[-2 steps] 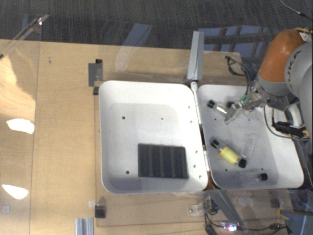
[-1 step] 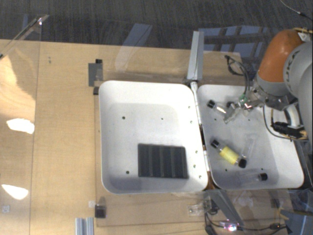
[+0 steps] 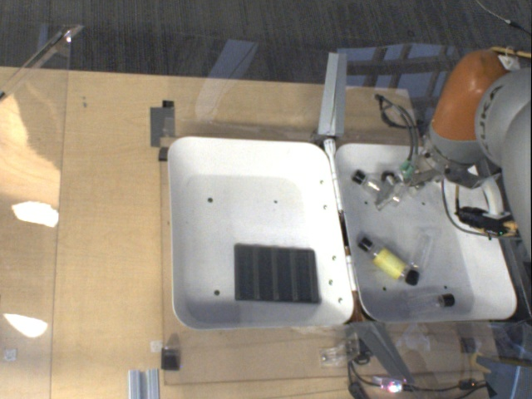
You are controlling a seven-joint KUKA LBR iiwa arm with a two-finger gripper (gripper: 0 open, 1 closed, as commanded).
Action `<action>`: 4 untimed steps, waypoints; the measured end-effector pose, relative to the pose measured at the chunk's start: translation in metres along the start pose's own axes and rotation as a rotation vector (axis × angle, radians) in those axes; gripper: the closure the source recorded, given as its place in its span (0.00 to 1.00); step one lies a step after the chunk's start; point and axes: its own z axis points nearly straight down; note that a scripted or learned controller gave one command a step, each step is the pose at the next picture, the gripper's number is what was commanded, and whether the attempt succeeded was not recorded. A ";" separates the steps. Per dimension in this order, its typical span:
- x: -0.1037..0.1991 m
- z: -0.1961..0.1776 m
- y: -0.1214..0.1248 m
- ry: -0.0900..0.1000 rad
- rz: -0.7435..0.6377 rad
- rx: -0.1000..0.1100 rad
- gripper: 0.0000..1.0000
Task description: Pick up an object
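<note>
Yellow-bodied and cylindrical, the marker-like object (image 3: pixel 388 262) we take as the likeliest pick lies on its side in the right bin (image 3: pixel 490 306), slanting from upper left to lower right, with a dark cap at each end. We cannot read any label or writing on it. Near it we see a clear, tube-shaped plastic piece (image 3: pixel 422 248), hard to make out against the white floor, and a small black cap-like piece (image 3: pixel 446 300) close to the bin's near wall. Another small black piece (image 3: pixel 359 176) sits by the far left corner. Both bins are smooth, glossy white plastic with rounded corners; the left bin (image 3: pixel 191 223) holds a dark, ribbed rectangular pad (image 3: pixel 276 273). The gripper (image 3: pixel 389 191) hangs over the right bin's far part, well apart from the yellow object; whether its metal claw is spread or closed we cannot tell. The bench (image 3: pixel 100 248) is pale wood.
</note>
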 end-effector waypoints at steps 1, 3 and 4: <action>-0.001 -0.013 0.007 -0.019 -0.008 -0.036 1.00; 0.010 -0.345 -0.087 -0.036 -0.710 -0.060 1.00; -0.012 -0.311 -0.114 -0.044 -1.092 -0.052 1.00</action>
